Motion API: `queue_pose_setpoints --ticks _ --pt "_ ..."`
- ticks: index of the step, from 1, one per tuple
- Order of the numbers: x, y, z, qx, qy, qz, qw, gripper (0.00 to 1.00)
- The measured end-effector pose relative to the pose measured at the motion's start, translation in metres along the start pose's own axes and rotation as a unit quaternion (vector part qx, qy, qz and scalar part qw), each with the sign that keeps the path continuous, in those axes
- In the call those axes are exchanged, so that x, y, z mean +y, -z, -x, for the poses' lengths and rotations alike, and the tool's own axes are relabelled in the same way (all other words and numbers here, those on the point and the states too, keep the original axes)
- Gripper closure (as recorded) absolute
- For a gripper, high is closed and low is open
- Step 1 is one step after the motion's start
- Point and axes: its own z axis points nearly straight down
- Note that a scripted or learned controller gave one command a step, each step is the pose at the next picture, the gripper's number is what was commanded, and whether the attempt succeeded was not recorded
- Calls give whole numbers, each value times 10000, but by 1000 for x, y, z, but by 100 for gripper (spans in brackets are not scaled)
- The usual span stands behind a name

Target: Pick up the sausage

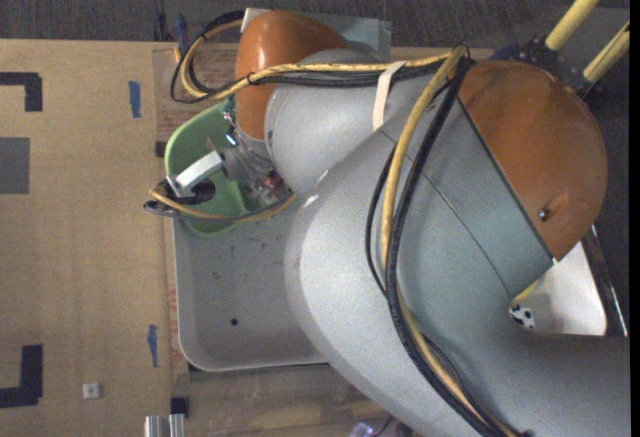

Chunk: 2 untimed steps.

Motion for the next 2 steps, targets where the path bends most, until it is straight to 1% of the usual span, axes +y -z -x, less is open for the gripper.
queue_pose_setpoints --ticks 1,2 --pt "11 -2 -14 -54 -1399 -62 9901 100" --pt "11 6 -12 -84 -1422 -73 9898 100"
